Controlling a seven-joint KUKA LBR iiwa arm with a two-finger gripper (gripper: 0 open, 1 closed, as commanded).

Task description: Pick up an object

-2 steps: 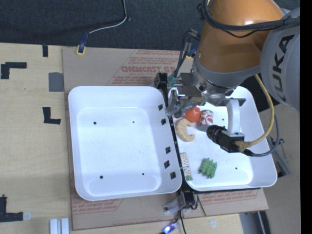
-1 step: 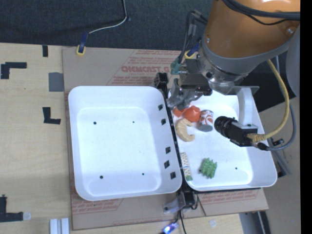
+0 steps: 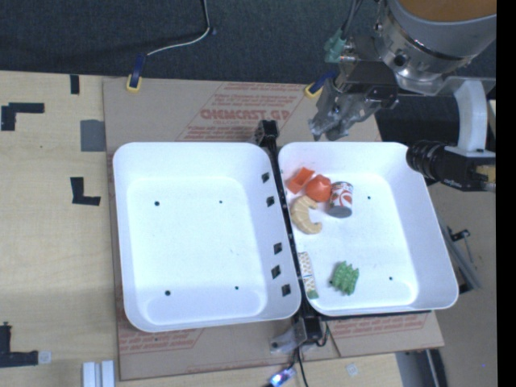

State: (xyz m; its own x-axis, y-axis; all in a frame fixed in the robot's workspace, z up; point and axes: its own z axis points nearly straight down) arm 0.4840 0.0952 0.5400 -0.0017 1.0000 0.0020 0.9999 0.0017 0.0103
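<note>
The things to be picked lie in the right bin [image 3: 403, 216], gathered toward its left wall. An orange piece [image 3: 310, 183] sits nearest the divider in the upper part, and a small red-and-white can [image 3: 341, 199] lies on its side just beside it, touching or nearly touching. Below these a tan, curved pastry-like piece [image 3: 305, 214] rests next to the bin's left wall. Farther down, a green leafy toy [image 3: 344, 278] lies apart from the rest, and a narrow patterned packet [image 3: 306, 273] leans along the left wall near the bottom corner.

The left bin [image 3: 193, 232] stands edge to edge with the right one, the two joined by black clips along the seam. Both sit on a cardboard sheet [image 3: 234, 111] with red print, laid over the desk [image 3: 48, 216].

The jaws [image 3: 332, 126] hang above the far rim of the right bin, over the cardboard, well apart from all the objects, with nothing between them; whether they stand apart or together cannot be told at this angle. The grey arm [image 3: 427, 31] with its orange band fills the upper right.
</note>
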